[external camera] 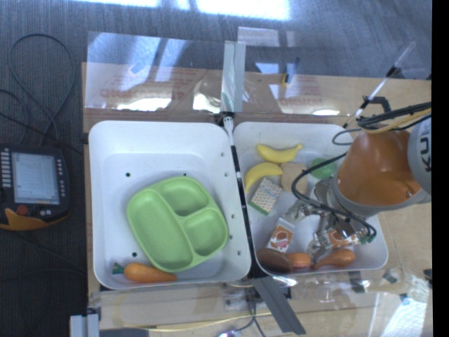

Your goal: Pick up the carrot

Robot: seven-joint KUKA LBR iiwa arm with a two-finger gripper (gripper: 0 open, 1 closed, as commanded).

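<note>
Camera view, carrot (146,274) beside green plate (177,222) in left bin (105,188), tool (328,239) (grip state unclear) over right bin (372,255)

orange carrot (146,274) | pale green plate (177,222) | yellow bananas (278,152) | white bins (105,188)

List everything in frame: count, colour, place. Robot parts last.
bins: 2, white, side by side on the bench
divided plate: 1, green, left bin
carrot: 1, orange, left bin near edge, beside the plate
bananas: 2, yellow, right bin, far left part
small packets: 2, one checkered, one red and white, right bin centre
brown and orange food items: several, right bin near edge; too cluttered to count
pendant: 1, black, floor left of bench
arm: 1, orange band, over right bin
tool: 1, low in right bin, far from the carrot
</note>
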